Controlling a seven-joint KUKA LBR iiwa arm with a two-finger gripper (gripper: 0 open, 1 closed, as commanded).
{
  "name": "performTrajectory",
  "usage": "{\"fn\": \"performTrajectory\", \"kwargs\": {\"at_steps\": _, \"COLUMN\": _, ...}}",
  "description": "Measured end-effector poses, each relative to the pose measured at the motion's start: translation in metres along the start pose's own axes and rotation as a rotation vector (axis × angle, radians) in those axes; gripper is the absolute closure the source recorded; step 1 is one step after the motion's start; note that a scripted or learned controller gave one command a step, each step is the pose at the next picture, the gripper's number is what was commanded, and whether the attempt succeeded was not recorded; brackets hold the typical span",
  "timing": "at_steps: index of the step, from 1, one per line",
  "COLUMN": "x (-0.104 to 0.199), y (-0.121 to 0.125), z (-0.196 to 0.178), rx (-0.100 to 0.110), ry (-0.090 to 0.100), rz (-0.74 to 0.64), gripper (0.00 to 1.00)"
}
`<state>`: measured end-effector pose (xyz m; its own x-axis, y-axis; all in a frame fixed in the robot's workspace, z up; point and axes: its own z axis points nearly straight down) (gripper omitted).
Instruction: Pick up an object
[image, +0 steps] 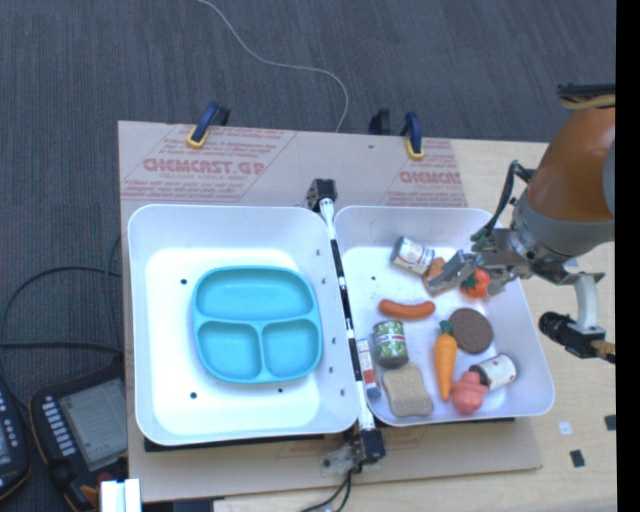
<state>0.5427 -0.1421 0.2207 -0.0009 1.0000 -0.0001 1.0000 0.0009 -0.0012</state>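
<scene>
In the right-hand shallow white bin (520, 330), the grey two-finger gripper (462, 270) sits low near the upper right corner, beside a small orange-red tomato-like toy (476, 283); whether it is clenched or released cannot be determined. A small tin can (411, 254) lies just left of it. Below lie an orange sausage (406, 309), a green-labelled jar (391, 342), a plastic carrot (445, 362), a brown disc (469, 329) and a tan sponge-like block (406, 390). The left white bin (160, 400) holds a blue three-compartment tray (258, 322).
</scene>
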Motion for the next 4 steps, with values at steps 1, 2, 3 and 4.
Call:
{"fn": "performTrajectory", "kwargs": {"at_steps": 1, "x": 0.035, "y": -0.011, "z": 0.102, "rx": -0.019, "ry": -0.001, "rz": 0.001, "gripper": 0.0}}
{"fn": "performTrajectory", "kwargs": {"at_steps": 2, "x": 0.035, "y": -0.01, "z": 0.092, "rx": -0.021, "ry": -0.001, "rz": 0.002, "gripper": 1.0}}
{"fn": "performTrajectory", "kwargs": {"at_steps": 3, "x": 0.035, "y": -0.01, "z": 0.092, "rx": -0.02, "ry": -0.001, "rz": 0.001, "gripper": 0.0}}
{"fn": "performTrajectory", "kwargs": {"at_steps": 4, "x": 0.039, "y": -0.012, "z": 0.126, "rx": -0.001, "ry": 0.0, "rz": 0.001, "gripper": 0.0}}
